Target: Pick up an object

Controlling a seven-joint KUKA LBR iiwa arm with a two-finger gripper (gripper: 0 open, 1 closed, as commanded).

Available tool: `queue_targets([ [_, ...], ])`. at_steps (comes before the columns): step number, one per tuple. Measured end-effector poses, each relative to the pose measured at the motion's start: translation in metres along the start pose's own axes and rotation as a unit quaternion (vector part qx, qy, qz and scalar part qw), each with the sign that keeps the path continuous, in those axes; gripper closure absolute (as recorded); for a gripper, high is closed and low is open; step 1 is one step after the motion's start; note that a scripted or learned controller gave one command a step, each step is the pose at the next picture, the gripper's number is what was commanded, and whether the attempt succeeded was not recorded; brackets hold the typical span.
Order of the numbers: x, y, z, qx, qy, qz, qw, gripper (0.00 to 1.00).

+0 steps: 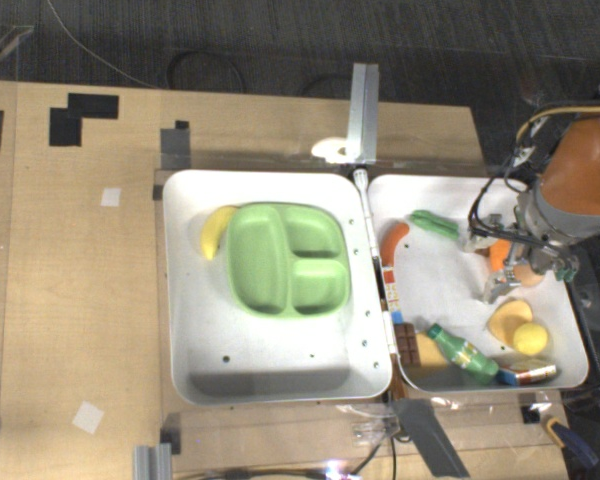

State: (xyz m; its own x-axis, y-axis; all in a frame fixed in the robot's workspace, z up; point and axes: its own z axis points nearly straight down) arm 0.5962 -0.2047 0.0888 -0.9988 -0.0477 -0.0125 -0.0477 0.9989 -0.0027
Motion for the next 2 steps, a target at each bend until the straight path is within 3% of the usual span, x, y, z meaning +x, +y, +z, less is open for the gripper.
queue_targets([
  [2,0.051,0.003,-0.001,0.001,-0.001,0.12,0.9928,0.0],
])
